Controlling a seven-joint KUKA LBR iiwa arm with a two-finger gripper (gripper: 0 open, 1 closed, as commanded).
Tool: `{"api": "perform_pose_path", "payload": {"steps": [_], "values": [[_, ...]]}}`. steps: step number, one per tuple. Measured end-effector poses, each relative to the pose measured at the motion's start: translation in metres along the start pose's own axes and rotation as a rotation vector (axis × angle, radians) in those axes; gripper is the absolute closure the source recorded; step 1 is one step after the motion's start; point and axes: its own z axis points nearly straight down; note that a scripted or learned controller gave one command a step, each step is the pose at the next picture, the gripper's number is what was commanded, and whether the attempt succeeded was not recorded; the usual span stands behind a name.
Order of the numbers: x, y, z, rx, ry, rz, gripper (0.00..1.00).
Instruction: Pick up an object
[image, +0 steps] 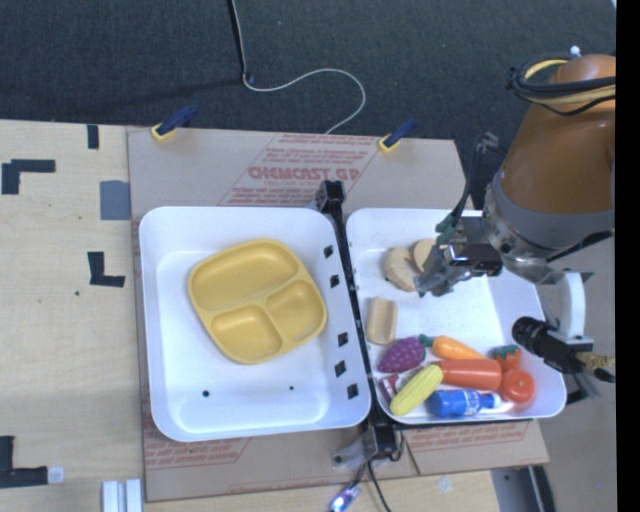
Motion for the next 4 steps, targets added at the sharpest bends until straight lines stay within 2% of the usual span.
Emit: {"api": "perform_pose_path", "payload": {"steps": [1,2,3,4], "values": [[0.032,0.001,-0.146,-0.003,0.000,0.000,1.00],[0.092,0.002,-0.198,0.008,-0.001,-0.001,1.00],[0.088,0.001,-0.158,0.017,-0.003,0.005,1.00],[0.079,0.000,-0.125,0.018,-0.003,0.007,1.00]]}}
